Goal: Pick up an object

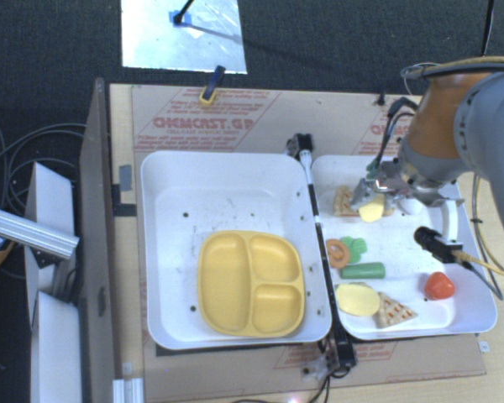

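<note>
The arm (479, 120) is a thick, rounded grey tube with a smooth matte shell. An orange band (441, 112) wraps it above the wrist, glossy and wider than the grey collar below. Thin dark cables (392, 133) loop from the band toward the wrist. The tool (378, 190) is small, metallic grey and dark, with a spot of green on its side.
</note>
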